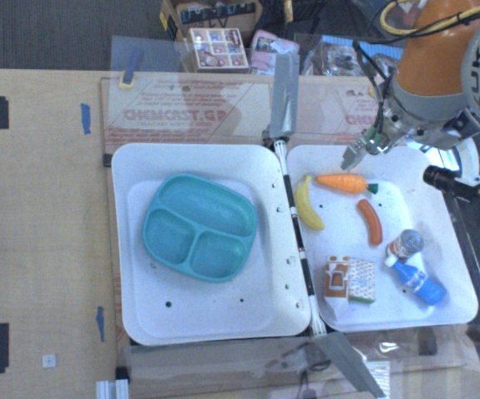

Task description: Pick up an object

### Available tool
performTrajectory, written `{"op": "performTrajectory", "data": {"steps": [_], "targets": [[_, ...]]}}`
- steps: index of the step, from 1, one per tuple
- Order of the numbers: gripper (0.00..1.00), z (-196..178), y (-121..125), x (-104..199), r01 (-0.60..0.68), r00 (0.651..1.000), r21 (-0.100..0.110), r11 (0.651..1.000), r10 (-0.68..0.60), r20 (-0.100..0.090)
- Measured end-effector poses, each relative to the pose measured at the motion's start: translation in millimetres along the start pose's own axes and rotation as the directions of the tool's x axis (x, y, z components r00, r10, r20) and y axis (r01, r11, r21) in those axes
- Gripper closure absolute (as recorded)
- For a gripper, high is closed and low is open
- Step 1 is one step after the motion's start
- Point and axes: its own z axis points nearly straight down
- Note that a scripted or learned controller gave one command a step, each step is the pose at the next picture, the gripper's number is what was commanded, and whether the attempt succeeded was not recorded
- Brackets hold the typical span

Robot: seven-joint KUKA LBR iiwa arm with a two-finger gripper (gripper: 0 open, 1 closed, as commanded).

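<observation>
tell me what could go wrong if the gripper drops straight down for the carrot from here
The gripper hangs above the carrot, close to the right bin's far wall, so a finger might catch the rim. The banana lies just beside the carrot's tip and could get nudged. The round carrot may also roll away.

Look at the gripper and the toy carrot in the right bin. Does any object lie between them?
Nothing visible does. The gripper hovers just above the carrot at the right bin's far end, with bare bin floor between. The banana lies to the carrot's left, the sausage nearer the camera.
</observation>
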Motion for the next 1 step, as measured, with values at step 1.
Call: {"op": "performTrajectory", "data": {"steps": [1], "targets": [[0.0,0.0,0.1,0.1,0.0,1.0,0.0,1.0,0.0,0.0]]}}
